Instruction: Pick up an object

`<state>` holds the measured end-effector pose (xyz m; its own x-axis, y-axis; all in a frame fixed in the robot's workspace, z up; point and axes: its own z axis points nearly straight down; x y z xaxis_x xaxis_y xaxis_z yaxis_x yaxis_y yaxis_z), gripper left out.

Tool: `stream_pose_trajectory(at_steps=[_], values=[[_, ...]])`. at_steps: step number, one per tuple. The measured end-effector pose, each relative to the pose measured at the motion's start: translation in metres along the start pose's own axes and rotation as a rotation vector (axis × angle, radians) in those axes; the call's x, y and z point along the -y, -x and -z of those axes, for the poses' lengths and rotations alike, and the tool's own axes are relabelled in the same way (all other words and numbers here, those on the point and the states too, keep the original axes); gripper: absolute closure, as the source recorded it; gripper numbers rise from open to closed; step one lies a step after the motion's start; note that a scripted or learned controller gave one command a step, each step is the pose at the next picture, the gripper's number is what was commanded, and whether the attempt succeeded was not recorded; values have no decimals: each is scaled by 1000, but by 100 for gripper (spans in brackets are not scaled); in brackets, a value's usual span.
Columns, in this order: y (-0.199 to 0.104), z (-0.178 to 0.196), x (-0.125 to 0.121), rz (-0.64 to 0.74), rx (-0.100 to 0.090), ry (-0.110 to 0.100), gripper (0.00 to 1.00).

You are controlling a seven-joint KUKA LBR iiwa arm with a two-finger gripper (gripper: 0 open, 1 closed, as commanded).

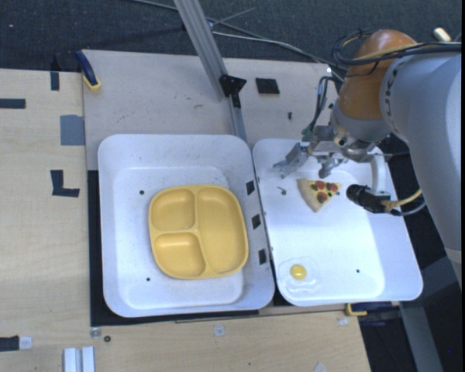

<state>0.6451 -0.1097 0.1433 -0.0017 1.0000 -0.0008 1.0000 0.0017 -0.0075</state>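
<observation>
My gripper (316, 160) hovered upper part of right bin (387, 273), fingers spread, nothing between them. Pizza slice (318, 193) lay just below. Probably needed to centre over slice, descend squarely, close gently.

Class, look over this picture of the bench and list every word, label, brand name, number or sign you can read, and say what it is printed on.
None can be read.
The yellow plate, the pizza slice, the fried egg and both white bins bear no print.
The dark tape patches on the bench are plain marks, not letters.
</observation>
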Motion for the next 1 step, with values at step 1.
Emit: stream_pose_trajectory(at_steps=[1], values=[[0,-50,-2,1,3,11,0]])
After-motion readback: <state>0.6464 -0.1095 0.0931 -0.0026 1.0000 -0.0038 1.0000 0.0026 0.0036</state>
